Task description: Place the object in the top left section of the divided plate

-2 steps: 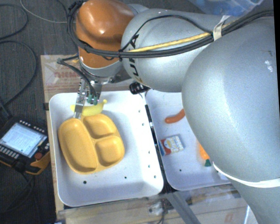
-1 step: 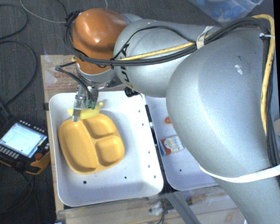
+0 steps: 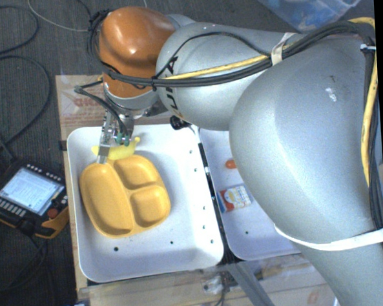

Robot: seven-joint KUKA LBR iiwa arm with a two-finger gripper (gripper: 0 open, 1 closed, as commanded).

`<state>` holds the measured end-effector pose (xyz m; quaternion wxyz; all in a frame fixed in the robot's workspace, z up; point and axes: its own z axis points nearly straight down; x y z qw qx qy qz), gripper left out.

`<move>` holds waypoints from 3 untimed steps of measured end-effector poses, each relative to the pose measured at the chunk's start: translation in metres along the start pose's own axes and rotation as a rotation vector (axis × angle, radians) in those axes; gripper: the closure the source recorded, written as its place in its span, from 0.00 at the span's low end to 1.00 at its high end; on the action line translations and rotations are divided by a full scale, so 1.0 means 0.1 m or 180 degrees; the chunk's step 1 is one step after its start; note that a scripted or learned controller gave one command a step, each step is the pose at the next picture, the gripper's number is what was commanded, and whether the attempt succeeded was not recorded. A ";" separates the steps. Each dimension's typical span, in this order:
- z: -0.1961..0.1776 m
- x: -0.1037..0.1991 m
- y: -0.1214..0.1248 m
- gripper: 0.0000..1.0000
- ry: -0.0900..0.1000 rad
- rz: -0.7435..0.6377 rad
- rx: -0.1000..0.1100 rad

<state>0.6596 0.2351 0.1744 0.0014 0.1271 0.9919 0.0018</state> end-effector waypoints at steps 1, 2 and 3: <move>0.00 0.00 0.00 0.00 0.0001 -0.0001 0.0000; -0.11 0.00 0.02 1.00 -0.0006 0.0000 -0.0014; -0.21 0.00 0.03 1.00 -0.0011 0.0001 -0.0030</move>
